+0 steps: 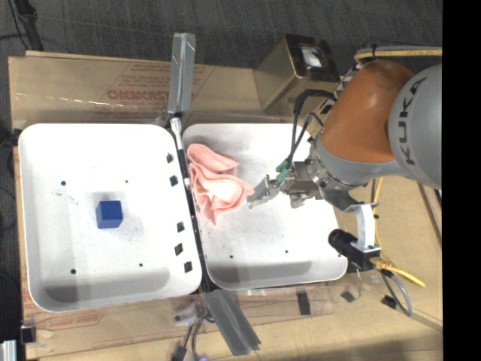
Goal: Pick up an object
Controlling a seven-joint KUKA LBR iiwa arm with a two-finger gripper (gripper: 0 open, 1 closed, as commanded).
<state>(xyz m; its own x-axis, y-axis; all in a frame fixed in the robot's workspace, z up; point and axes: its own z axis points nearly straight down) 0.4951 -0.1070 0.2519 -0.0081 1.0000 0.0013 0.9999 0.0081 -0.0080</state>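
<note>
Pink cloth [213,181] beside pincer [261,192]

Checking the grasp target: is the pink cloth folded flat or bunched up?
Bunched up. The pink cloth lies in rumpled folds against the right bin's left wall.

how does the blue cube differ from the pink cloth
The blue cube is small, rigid and square-edged; the pink cloth is larger, soft and crumpled. The cube sits in the left bin, the cloth in the right bin beside the gripper.
</note>
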